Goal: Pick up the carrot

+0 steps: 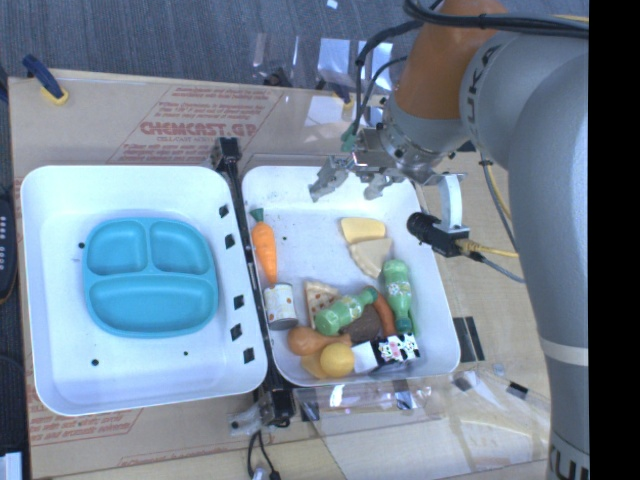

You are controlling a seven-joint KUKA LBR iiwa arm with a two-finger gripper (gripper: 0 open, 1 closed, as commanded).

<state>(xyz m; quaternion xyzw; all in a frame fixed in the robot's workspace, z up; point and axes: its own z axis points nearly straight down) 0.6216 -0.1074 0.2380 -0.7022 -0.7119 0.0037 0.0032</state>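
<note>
Two white bins sit side by side on the table (120, 128), whose brown sheet shows red print reading "CHEMCAST GP". The left bin (50, 298) holds a blue divided plate (150, 273). The carrot (264, 250) lies in the right bin (430, 313), along its left wall with the green top toward the far edge. Just nearer than it stands a small can (280, 305) with a label too small to read. Crowded toward the bin's near edge are a cracker-like wedge (321, 296), a green bottle (345, 312), a second green bottle (398, 290), a yellow lemon-like fruit (337, 359) and a black-and-white cow-patterned carton (398, 349). Two pale cheese-like wedges (364, 243) lie near the middle. The tool (352, 180) hovers over the bin's far edge, fingers spread apart and holding nothing, well apart from the carrot.
</note>
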